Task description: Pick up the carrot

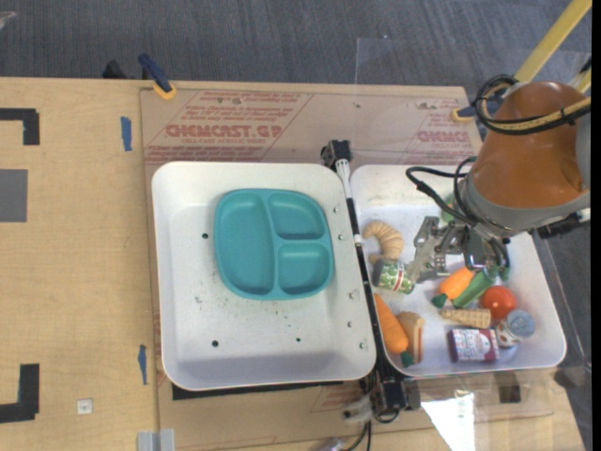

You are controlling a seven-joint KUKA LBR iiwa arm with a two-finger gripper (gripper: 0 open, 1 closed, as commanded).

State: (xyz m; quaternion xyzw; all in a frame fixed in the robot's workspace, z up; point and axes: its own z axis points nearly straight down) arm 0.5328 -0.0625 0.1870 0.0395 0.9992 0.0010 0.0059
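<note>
A long tapered orange carrot (391, 325) lies along the left wall of the right bin (549, 346), point toward the back. Beside it rests a brown bread-like piece (412, 333). A shorter orange piece with a green end (457, 286) lies further right, just below the gripper (439, 255). The gripper hangs over the middle of the right bin, up and to the right of the long carrot and apart from it. The orange wrist band (526, 148) hides the bin's back right part.
The right bin also holds a croissant (386, 238), a green can (393, 277), a red tomato (499, 301), a wafer (467, 318), a blue cap (520, 324) and a purple can (472, 346). A teal divided plate (274, 242) sits in the left bin (188, 327).
</note>
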